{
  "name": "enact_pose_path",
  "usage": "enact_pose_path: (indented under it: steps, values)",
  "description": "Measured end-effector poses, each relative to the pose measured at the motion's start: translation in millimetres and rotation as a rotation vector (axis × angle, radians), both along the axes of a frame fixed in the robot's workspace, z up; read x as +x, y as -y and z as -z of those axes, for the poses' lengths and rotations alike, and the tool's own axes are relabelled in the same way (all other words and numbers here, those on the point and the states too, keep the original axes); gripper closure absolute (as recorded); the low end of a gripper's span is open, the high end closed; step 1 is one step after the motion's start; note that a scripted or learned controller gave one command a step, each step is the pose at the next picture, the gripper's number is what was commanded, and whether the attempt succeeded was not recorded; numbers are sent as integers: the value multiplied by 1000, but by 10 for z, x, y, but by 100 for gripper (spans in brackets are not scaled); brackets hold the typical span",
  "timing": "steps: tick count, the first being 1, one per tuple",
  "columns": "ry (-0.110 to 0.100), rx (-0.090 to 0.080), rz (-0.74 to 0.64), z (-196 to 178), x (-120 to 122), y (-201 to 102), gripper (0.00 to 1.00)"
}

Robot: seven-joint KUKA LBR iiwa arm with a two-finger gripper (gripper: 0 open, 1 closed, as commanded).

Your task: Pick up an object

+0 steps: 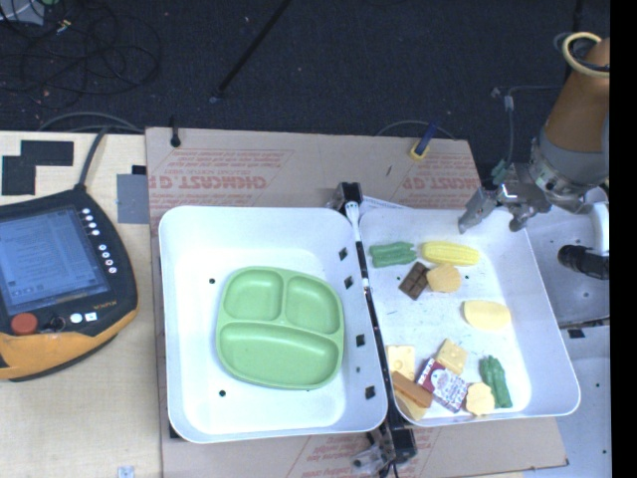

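My gripper hangs over the far right corner of the right bin, open, with nothing between its fingers. Below and left of it, in the right bin, lie a corn cob, a green pickle-like piece, a brown block and a round tan piece. A yellow slice rests mid-bin. At the near end sit cheese wedges, a red-and-white packet, a green pepper and a sausage-like piece.
The left bin holds a green divided plate. A teach pendant lies on the bench at the far left. Cables run across the dark floor beyond the bench.
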State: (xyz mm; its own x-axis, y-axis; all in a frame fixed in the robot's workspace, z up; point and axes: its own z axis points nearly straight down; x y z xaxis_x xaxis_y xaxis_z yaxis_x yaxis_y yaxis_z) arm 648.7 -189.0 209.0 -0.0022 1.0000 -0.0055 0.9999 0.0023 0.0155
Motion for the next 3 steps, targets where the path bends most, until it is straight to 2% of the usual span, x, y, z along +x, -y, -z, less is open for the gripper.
enact_pose_path:
  steps: [1,2,3]
  values:
    - [-22,8,1,1145,-63,-319,0]
    - [-18,6,-2,982,-47,-302,100]
    - [-24,7,8,689,-1116,-111,100]
